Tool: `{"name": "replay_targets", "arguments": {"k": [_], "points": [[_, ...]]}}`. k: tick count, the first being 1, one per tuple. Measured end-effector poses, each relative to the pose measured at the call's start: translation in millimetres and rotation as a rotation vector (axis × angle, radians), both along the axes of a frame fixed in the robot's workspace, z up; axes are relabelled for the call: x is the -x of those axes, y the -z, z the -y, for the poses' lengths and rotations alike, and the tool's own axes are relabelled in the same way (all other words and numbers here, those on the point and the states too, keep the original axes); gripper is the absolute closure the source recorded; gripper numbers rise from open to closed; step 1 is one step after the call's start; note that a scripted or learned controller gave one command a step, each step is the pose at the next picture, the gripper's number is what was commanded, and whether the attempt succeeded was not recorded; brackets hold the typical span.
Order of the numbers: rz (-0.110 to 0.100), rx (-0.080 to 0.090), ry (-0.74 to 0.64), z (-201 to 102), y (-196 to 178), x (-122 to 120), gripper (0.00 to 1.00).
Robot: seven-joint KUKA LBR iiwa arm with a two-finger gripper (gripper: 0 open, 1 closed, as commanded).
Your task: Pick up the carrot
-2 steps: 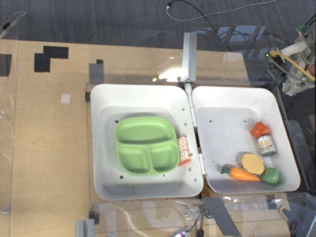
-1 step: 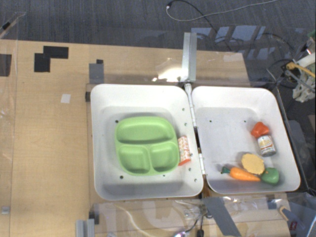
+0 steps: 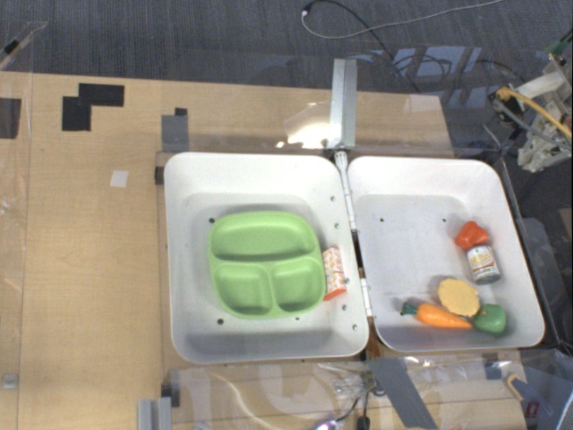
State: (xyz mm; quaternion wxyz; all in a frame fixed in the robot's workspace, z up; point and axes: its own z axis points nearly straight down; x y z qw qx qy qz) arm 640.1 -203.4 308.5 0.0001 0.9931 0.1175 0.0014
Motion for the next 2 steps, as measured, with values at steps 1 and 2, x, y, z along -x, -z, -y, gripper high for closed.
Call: {"name": "replay_targets", "arguments": {"k": [1, 2], "points": [[0.003, 0.001, -0.009, -1.9, -12.0, -1.5, 1.0], [0.007, 0.002, -0.018, -3.4, -23.9, -2.8, 1.0]]}}
